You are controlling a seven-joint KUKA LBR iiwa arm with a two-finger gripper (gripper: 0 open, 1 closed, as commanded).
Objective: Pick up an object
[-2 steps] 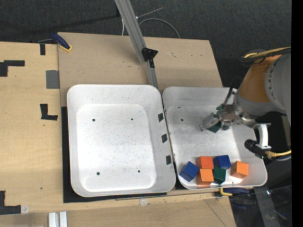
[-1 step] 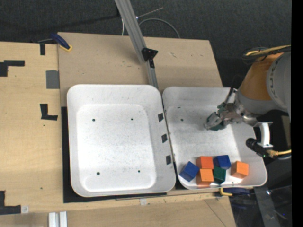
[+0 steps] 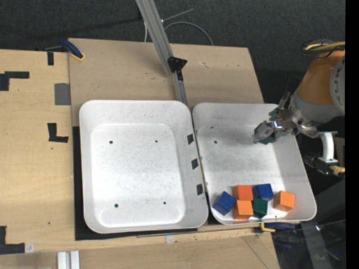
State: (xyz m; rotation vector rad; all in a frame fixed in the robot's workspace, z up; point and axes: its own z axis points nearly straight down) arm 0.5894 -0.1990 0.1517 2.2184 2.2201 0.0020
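Several small cubes lie bunched at the near edge of the right bin [image 3: 235, 150]: a blue cube [image 3: 224, 202], an orange cube [image 3: 244, 192], another blue cube [image 3: 263, 191], an orange cube [image 3: 244, 208], a dark green cube [image 3: 259, 206] and an orange cube [image 3: 285, 200] at the right. My gripper [image 3: 263, 134] hangs over the far right part of that bin, well away from the cubes. A bit of green shows at its tip; I cannot make out what it is.
The left bin [image 3: 137, 164] sits beside the right one on the wooden bench. A slanted metal rail [image 3: 160, 32] runs down from the top to the gap between the bins. The arm's body [image 3: 320, 91] enters from the right.
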